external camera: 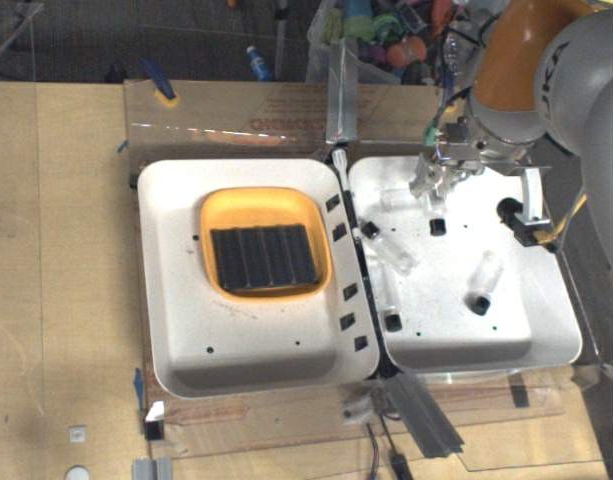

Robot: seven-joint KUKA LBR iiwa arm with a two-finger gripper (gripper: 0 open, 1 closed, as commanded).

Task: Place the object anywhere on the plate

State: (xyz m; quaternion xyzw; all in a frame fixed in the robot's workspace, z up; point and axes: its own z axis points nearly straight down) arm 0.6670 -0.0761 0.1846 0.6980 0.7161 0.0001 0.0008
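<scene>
- We see bright, even overhead light; the two shallow white plastic bins (pixel 176 353) glare almost to blank white.
- Shadows stay faint along the bins' inner walls.
- The picture is soft and grainy; the background beyond the bench's far edge falls dim.

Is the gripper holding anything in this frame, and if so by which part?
It cannot be told. The gripper sits low over the right bin, apart from the clear bottle, and the view is too blurred to show anything in it.

You'll find the arm (pixel 561 58) cut off by the picture's top and right edges. The gripper (pixel 433 183) is too blurred to read. The clear bottle (pixel 483 280) blends into the white bin (pixel 546 343).
</scene>
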